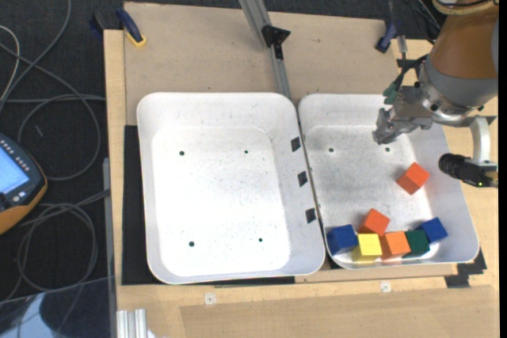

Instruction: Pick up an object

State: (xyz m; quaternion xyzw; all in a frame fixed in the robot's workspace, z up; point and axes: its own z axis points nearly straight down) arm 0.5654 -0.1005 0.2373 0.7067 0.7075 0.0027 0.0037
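Nothing is picked yet: the gripper (386, 135) (fingers' state I cannot tell) hangs at 11 o'clock from the lone orange block (412, 178).

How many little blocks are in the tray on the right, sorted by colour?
Small cubes, all in the right-hand shallow white bin:
Orange: 3, one lying apart, one behind the row, one in the row
Blue: 2, at the row's ends and
Yellow: 1
Green: 1
Total: 7
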